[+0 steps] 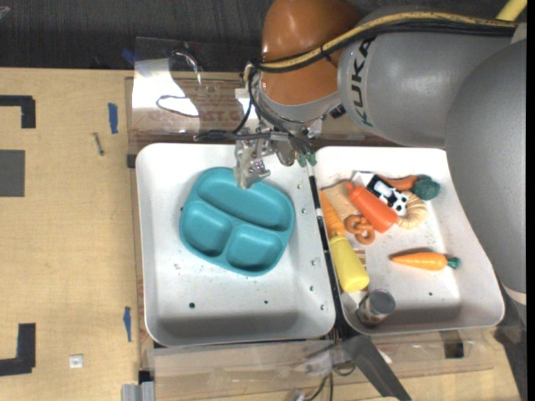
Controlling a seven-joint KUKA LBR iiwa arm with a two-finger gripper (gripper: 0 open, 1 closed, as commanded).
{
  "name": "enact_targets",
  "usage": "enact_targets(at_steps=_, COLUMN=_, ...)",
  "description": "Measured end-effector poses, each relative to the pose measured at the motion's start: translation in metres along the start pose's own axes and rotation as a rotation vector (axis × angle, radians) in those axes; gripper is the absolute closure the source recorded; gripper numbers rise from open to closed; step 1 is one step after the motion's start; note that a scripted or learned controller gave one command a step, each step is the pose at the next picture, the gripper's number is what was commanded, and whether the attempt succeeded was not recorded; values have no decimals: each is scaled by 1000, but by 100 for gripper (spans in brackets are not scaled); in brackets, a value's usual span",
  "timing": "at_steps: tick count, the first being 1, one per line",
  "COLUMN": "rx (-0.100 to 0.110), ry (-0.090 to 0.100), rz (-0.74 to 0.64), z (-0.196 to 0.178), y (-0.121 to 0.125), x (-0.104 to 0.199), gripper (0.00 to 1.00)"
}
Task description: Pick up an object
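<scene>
Two white bins sit on the table. The left bin [167, 299] holds a blue tray [236, 220], with the tool [249, 172] at its top edge. The right bin [468, 291] holds carrots [422, 261], a yellow bottle [347, 262] and toys.

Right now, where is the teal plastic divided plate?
The teal plastic divided plate lies in the left white bin, toward its far side, directly under the end effector.
</scene>
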State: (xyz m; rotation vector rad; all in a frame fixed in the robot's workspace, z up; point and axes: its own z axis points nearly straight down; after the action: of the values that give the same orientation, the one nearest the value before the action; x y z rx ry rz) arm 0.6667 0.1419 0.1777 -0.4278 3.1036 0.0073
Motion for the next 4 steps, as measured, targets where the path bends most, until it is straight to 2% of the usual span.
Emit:
enact_targets(at_steps=1, rx=3, ry=-7, rz=109, z=-98, y=5, x=-5, gripper=100)
enact_targets(at_steps=2, rx=1, ry=11, rz=106, z=-29, y=53, x=29, gripper=100)
enact_targets(at_steps=3, rx=4, ry=-4, rz=-135, z=-74, y=-6, x=-1, gripper=100)
enact_targets(at_steps=4, rx=-1, ry=8, rz=-204, z=-5, y=59, x=55, gripper=100)
